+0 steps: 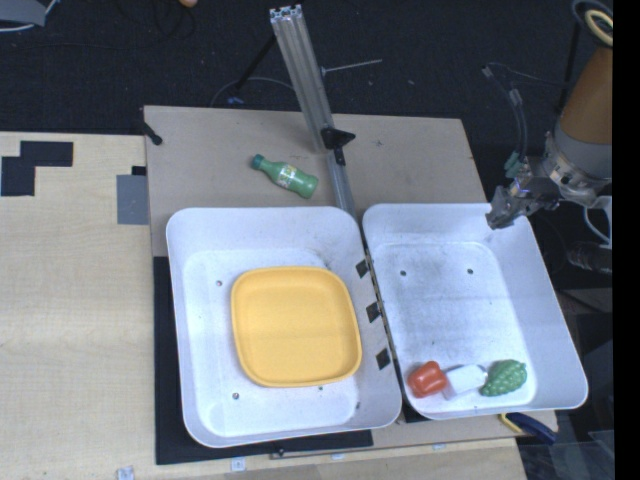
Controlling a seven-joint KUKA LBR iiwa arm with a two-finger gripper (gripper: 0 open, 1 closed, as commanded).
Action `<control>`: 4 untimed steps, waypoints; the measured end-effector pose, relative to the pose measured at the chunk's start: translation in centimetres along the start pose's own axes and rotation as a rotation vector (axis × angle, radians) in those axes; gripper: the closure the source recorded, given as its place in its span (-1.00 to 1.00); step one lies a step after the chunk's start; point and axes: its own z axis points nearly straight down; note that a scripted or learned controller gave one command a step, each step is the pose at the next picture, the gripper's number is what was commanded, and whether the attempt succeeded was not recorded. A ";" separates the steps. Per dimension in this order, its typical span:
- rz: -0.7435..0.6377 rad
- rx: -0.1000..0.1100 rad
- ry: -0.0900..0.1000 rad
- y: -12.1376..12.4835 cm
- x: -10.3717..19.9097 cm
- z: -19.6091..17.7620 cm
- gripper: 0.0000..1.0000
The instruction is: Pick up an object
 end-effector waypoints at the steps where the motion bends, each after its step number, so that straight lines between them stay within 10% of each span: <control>1: -0.005 0.004 0.002 0.5 5.9 0.9 1.00; 4: -0.004 0.004 0.002 0.2 19.3 0.7 1.00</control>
